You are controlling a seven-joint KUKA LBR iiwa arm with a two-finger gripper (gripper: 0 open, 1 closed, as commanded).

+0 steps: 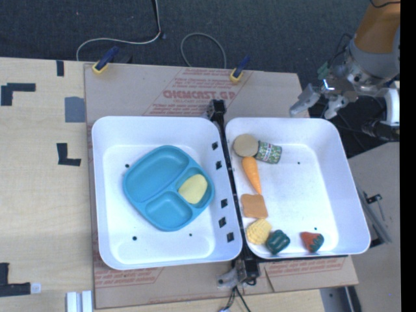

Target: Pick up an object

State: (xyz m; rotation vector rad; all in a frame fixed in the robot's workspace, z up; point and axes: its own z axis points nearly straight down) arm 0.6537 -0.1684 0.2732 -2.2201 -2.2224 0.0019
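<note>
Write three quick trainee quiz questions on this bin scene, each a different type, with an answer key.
1. True or false: the gripper is above the bench outside the right bin, holding nothing.
2. Which compartment of the blue plate holds the yellow item? A) large B) small right C) small bottom
3. Fill in: the carrot lies along the right bin's ____ wall.

Key: 1 true; 2 B; 3 left.

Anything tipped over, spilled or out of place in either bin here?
The small can lies on its side in the right bin, against a round tan piece. The yellow piece sits neatly in the blue plate. Nothing spilled.
</note>
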